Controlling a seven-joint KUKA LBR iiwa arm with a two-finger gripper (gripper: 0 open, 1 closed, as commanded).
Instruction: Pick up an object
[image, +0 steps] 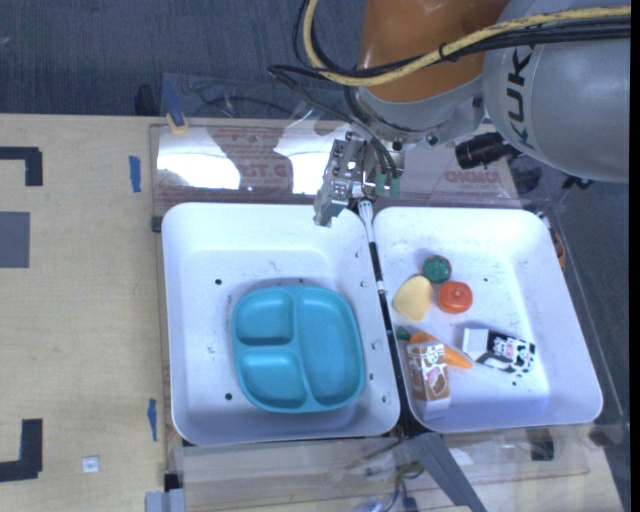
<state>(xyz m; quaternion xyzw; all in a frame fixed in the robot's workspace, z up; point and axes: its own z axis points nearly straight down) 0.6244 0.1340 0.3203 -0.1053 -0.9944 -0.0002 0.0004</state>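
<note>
The right bin (520, 235) holds several small toy foods. A green ball (436, 268), a yellow lemon-shaped piece (413, 297) and a red tomato (456, 296) cluster near its left side. Closer to the front lie an orange carrot (443, 352), a brown snack carton (430, 372) and a black-and-white milk carton (500, 348). My gripper (345, 205) hangs over the back edge where the two bins meet, well behind the foods. It is open, with nothing between its fingers.
A blue divided plate (297, 347) lies in the left bin (200, 250). The ridge between the bins (378, 290) runs from under the gripper to the front. The arm's grey and orange body (450, 60) looms over the back right.
</note>
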